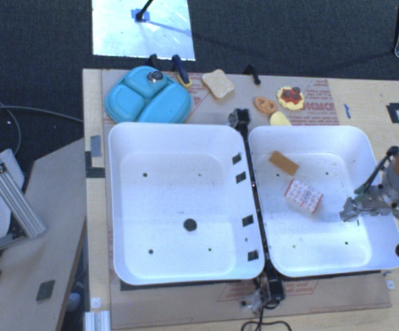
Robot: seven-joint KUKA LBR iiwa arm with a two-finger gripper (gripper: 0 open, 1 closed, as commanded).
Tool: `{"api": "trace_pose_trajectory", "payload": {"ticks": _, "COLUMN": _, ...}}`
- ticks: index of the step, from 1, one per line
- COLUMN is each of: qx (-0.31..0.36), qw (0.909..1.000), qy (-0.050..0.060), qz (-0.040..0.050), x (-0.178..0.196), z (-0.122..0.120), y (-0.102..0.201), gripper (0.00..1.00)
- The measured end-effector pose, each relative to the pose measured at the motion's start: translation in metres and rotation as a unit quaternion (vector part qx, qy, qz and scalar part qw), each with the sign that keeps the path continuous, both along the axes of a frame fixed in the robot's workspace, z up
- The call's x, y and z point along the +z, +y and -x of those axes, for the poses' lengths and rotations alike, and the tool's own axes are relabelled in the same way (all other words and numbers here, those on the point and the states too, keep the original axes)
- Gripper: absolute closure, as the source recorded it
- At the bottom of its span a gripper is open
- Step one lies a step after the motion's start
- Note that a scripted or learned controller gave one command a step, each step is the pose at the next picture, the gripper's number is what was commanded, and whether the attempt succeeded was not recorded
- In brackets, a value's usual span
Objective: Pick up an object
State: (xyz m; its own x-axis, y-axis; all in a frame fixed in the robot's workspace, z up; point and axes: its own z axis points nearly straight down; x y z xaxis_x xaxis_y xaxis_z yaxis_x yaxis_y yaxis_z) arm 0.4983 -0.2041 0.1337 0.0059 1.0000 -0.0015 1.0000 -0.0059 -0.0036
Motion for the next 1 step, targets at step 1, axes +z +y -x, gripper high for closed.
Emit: {"api": "trace_pose_trajectory", "payload": {"ticks": 1, "qx": 0.005, "qw": 1.0, "qy": -0.005, "qz": 0.0021, "x": -0.0487, "z": -0.0154, "y": 0.0367, "gripper": 1.0}}
